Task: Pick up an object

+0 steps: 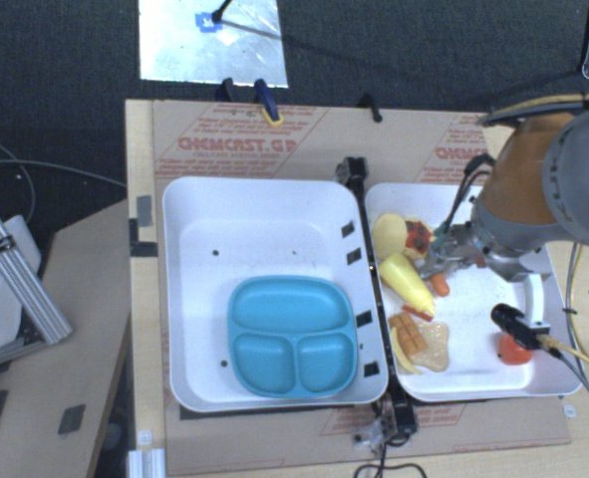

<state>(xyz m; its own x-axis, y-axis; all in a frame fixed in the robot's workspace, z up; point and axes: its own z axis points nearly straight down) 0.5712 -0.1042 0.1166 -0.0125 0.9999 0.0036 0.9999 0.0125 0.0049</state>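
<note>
Landmark: the divider where the two white bins meet. Nearest the camera and left of the divider, a blue three-compartment plate (293, 336) lies flat in the left bin (189, 267). Right of the divider, at the near end of the right bin (473, 386), a pale tan toast-like toy (429, 347) lies touching a small orange ridged piece (407, 329); well right of these sits a red-orange toy (514, 351) with a black part over it. Further back, just right of the divider, a yellow tapered toy, possibly a corn cob or banana (406, 279), lies tilted, and beyond it a rounder yellow piece (390, 233) with a red-and-yellow bit beside it. The gripper (440, 257) hangs just right of the tapered toy, over a small orange piece (440, 286); whether anything is held, or how wide the tool stands, cannot be told from this view. Judgement: the tapered yellow toy is the likeliest target. It is probably light, hollow, stiff plastic, smooth and somewhat slippery, not fragile; best taken across its thick middle, squarely, since the taper could squirt out. Furthest back, behind the bins, the brown board (304, 132) reads "CHEMCAST GP" in red print; past it lies a shiny square sheet (209, 28).
</note>
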